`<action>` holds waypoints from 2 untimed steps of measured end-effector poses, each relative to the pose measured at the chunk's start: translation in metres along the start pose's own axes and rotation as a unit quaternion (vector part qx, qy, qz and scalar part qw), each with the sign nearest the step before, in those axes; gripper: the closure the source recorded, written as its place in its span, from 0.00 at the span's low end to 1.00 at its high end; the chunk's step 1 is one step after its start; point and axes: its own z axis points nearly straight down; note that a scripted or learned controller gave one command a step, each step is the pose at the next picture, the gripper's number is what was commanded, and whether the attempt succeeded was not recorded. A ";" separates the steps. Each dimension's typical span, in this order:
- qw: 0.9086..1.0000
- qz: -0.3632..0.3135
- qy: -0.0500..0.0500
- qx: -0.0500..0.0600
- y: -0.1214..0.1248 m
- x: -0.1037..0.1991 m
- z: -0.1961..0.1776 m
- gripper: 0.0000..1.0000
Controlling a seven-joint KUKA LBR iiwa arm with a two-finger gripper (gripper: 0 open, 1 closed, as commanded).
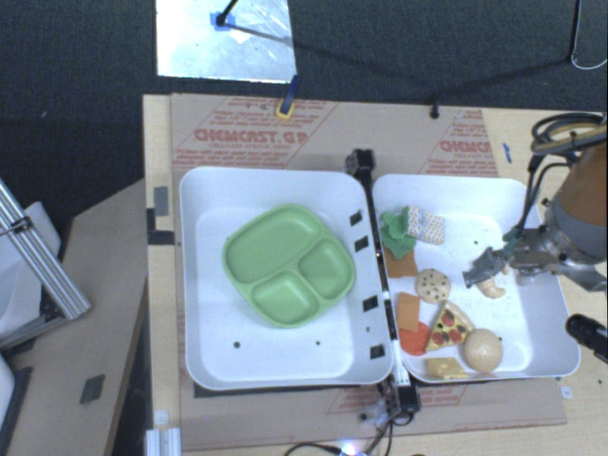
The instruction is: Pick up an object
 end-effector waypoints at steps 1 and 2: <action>1.000 -0.002 -0.001 -0.006 0.003 0.000 -0.006 0.00; 1.000 0.000 -0.001 -0.004 -0.002 -0.006 0.040 0.00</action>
